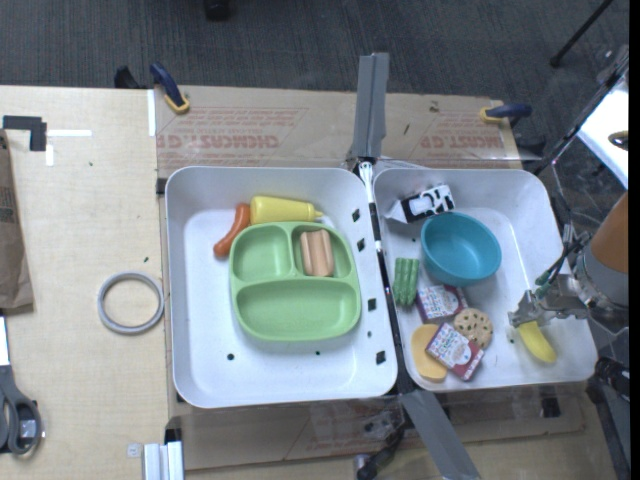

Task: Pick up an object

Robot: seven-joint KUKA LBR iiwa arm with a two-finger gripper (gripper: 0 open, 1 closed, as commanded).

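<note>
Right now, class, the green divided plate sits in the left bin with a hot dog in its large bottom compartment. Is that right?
Not quite. In the camera view, the hot dog lies in the upper right compartment of the green divided plate, which does sit in the left bin.

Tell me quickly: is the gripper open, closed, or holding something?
Gripper: cannot be told; it sits in the right bin beside the banana.

I count: bins 2 [185,268] | green tray 1 [295,308] | blue bowl 1 [460,248] | hot dog 1 [317,253] | bananas 1 [538,344] | cookie 1 [471,324] | tape ring 1 [131,301]
</note>
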